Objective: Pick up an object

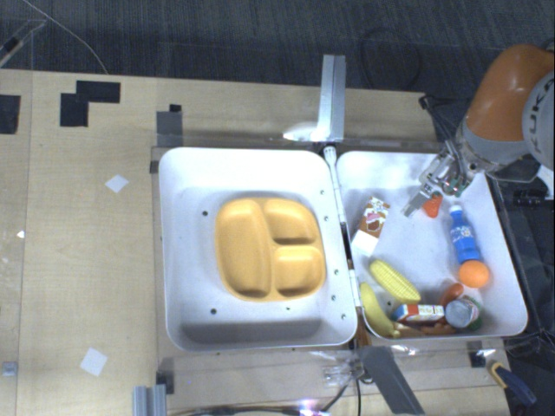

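Gripper (427,197) hovers at 12 o'clock in the right bin (513,312), fingers spread (nothing pinched), blue bottle (462,236) at its 4.

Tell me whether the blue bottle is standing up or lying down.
Lying down. The blue bottle rests lengthwise on the floor of the right bin, white cap toward the pincer, beside the orange.

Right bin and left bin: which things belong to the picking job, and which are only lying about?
Job: hand; orange piece by it; blue bottle; orange ball; corn cob; banana.

Lying about: yellow tray in left bin.
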Controlling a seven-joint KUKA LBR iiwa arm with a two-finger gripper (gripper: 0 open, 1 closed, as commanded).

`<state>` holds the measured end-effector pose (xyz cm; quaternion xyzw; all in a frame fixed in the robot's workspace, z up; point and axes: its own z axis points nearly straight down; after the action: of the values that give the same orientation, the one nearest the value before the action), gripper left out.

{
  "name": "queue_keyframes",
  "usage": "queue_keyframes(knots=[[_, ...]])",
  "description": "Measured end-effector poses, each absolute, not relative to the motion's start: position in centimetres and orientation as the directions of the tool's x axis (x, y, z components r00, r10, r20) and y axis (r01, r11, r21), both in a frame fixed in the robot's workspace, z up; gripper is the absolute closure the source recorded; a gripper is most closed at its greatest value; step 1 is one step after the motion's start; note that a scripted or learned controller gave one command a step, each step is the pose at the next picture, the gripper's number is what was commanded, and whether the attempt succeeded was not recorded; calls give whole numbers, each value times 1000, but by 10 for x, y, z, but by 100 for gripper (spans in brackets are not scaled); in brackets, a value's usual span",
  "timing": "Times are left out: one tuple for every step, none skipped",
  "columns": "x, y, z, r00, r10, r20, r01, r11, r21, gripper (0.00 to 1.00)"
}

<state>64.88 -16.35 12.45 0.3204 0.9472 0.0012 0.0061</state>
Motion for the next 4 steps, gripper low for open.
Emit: queue_keyframes(knots=[[574, -186, 89, -836, 549, -13, 549, 836, 5, 0], [574, -186, 89, -836, 549, -13, 549, 836, 4, 0], [636, -205, 88, -718, 695, -9, 695, 719, 5, 0], [631, -199, 87, -433, 901, -5, 901, 433, 6, 0]])
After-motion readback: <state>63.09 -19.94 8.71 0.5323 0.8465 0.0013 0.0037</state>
